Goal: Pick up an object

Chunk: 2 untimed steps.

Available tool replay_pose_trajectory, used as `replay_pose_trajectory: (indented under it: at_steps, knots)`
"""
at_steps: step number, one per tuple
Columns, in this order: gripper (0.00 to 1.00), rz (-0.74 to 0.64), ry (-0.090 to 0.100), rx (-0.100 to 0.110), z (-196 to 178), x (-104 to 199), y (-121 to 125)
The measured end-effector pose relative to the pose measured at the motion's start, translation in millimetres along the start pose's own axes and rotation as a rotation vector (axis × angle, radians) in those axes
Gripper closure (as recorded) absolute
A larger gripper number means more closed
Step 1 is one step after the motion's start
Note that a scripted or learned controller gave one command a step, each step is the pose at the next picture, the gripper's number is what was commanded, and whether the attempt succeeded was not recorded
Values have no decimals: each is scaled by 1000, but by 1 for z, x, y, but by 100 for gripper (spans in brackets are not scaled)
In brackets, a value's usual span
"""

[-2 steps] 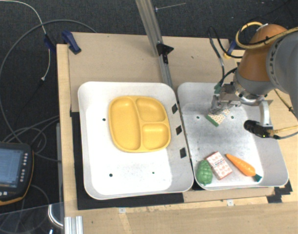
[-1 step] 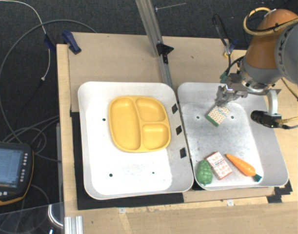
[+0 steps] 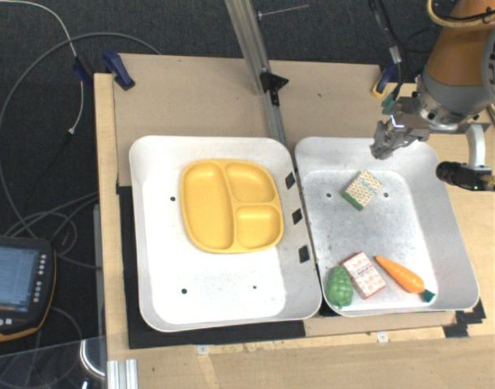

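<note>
Patterned box (image 3: 364,190), carrot (image 3: 402,276), right bin (image 3: 454,217)

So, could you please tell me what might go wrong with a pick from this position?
The carrot, small box and green toy crowd the right bin's near edge, so a grasp there may nudge neighbours or hit the wall. The patterned block lies tilted; the end effector could slip off it.

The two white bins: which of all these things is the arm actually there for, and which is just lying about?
For the job:
gripper
green-patterned box
toy carrot
red-and-white box
green toy vegetable

Lying about:
yellow divided tray
handheld control screen
blue clamps
loose cables
</note>
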State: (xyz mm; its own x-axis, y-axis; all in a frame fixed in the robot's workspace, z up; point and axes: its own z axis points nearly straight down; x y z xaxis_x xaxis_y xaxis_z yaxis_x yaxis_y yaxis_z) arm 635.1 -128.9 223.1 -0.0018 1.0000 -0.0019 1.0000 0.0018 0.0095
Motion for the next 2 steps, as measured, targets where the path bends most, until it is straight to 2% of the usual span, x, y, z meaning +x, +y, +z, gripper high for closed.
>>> replay_pose_trajectory:
  at_steps: [1,2]
  knots:
    - [100,1,1,5,-14,0,1]
    - [100,-3,4,11,-13,45,-3]
